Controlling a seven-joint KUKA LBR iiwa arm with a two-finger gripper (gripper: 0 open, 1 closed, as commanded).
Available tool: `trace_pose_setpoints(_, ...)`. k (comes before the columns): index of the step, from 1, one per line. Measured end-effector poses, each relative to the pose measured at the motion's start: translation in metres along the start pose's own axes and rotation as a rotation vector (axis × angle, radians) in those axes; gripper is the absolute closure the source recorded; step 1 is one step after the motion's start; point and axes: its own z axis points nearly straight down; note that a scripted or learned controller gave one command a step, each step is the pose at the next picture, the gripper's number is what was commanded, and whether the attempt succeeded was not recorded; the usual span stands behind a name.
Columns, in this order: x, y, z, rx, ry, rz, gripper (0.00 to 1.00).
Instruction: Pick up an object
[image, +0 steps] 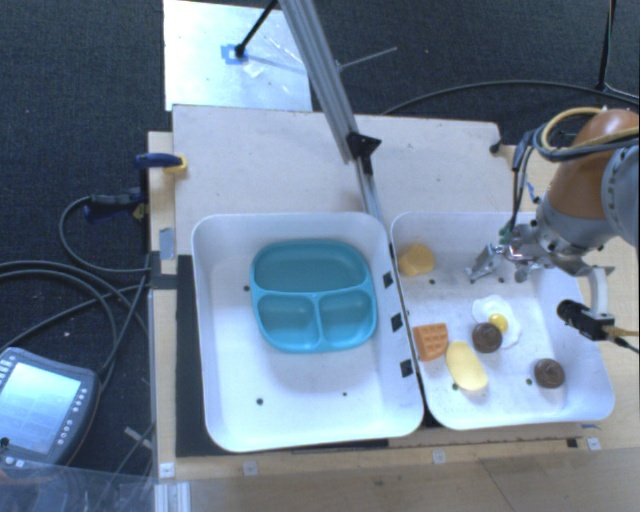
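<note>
The right bin (455, 232) holds several toy foods. A yellow-orange lump (417, 260) lies at its far left, an orange waffle square (431, 341) by the divider, and a yellow oval piece (466, 367) in front of that. A white fried egg (503, 318) lies mid-bin with a brown round piece (487, 337) touching it. Another brown round piece (548, 373) sits at the near right. My gripper (489, 263) hangs low over the bin's far middle, above the egg in the view and right of the lump, with nothing seen in it.
The left bin (230, 380) carries a blue divided plate (312, 295). A grey pole (330, 85) slants down to the divider between the bins. The arm's orange-banded wrist (590, 170) and a black cable fitting (585, 318) sit over the right bin's right side.
</note>
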Motion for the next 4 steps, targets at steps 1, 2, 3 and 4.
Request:
trace_pose_setpoints(1, 0.000, 0.001, 0.021, -0.003, -0.001, 0.000, 0.00)
trace_pose_setpoints(2, 0.000, 0.002, 0.009, -0.008, -0.002, -0.001, 1.00)
trace_pose_setpoints(3, -0.008, 0.011, -0.049, -0.012, -0.003, 0.000, 1.00)
trace_pose_setpoints(4, -0.011, 0.013, -0.114, -0.012, -0.003, -0.002, 1.00)
